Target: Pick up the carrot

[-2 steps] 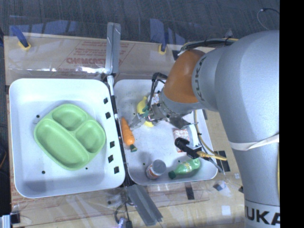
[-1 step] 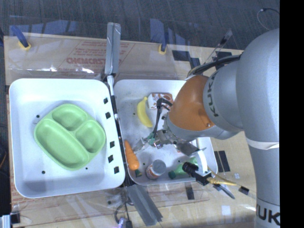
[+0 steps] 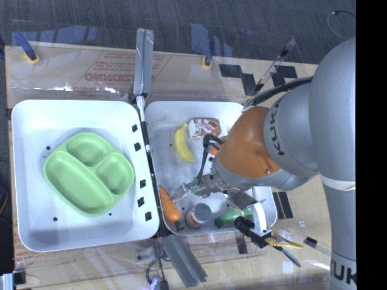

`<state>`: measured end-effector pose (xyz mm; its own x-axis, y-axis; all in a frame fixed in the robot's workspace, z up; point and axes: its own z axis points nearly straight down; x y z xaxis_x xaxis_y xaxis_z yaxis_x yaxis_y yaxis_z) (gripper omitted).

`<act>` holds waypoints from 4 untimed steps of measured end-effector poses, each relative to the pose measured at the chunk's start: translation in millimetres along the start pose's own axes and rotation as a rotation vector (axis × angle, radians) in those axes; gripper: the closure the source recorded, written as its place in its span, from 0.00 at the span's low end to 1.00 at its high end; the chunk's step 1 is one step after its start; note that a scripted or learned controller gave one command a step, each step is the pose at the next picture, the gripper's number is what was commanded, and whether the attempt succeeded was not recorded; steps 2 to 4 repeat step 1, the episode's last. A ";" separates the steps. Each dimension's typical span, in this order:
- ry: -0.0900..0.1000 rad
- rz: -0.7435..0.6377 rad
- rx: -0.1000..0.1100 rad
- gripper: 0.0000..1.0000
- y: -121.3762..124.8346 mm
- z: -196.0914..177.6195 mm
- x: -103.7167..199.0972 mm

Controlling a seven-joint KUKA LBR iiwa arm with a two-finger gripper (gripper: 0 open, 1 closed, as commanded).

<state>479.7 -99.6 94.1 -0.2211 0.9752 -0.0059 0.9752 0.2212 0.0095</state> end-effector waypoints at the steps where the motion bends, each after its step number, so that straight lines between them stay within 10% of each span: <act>1: -0.008 -0.315 -0.009 0.00 2.7 -2.4 -2.8; 4: -0.008 -0.315 -0.009 0.00 2.7 -2.4 -2.8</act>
